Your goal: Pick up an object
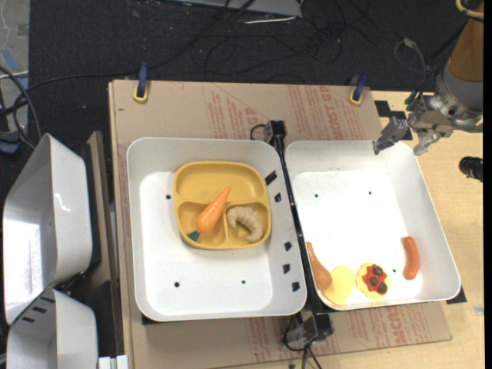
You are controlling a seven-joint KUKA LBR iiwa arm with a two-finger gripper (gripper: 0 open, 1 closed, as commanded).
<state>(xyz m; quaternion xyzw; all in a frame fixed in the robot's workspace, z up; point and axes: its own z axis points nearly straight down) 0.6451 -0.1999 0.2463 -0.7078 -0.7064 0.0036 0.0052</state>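
Camera view, cardboard-topped bench (231, 106), two white bins (154, 283), dark cabled floor (84, 29).

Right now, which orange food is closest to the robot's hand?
The little sausage by the right bin's right wall. The carrot sits far off on the yellow plate in the left bin.

One fixed camera, mounted high over the bench (231, 98), looking down at a slant. Far edge of the bench toward 12 o'clock, near edge toward 6. Set well back: both white bins fit whole, left bin (150, 283) at about 8 o'clock of centre, right bin (346, 183) at about 4. Dark floor with cables (231, 44) fills the 12 o'clock strip. The arm (469, 60) enters at 2 o'clock, cut by the frame edge. Small items in the bins readable, fine detail not.
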